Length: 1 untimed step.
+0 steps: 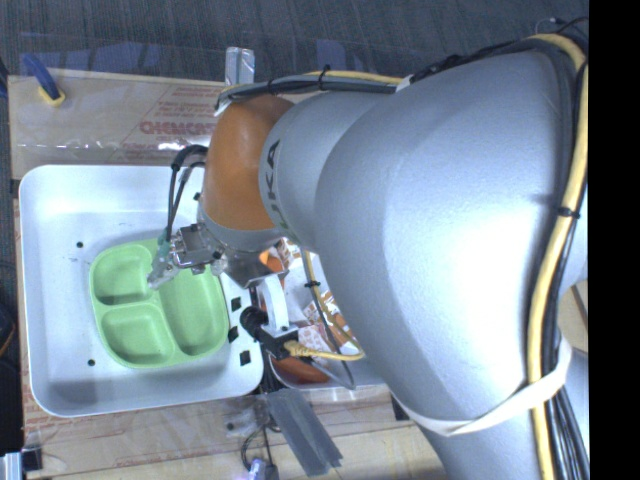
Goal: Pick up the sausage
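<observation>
My gripper (168, 264) hangs over the left bin (60, 193), above the upper right part of a green divided plate (150, 313). I see nothing held in it. The grey arm with its orange band (240, 168) covers most of the right bin. In the strip of that bin left showing lies a clutter of small items; a reddish-brown rounded piece (298, 370) near the front edge may be the sausage, but I cannot tell for sure.
The green plate has three compartments and sits in the left bin's middle. A small orange item (272, 259) and a yellowish one (312, 340) lie by the divide between the bins. A taped cardboard sheet (120, 118) lies behind the bins.
</observation>
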Tool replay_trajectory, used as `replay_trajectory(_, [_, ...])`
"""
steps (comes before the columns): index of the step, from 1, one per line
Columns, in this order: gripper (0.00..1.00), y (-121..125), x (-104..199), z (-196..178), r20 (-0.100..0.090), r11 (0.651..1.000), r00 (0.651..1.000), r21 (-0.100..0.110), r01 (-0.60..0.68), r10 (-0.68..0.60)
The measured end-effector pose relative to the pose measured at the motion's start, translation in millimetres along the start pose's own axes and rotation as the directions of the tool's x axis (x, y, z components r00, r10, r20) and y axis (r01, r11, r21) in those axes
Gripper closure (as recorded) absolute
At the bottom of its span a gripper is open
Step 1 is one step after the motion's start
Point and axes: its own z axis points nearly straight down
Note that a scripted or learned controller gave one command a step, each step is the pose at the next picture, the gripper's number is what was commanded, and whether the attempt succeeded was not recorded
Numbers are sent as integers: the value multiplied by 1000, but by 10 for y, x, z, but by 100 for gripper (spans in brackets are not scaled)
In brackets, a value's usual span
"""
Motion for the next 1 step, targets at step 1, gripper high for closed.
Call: replay_trajectory(1, [0,377,-25,-143,-2,1000,1000,-3,-12,12])
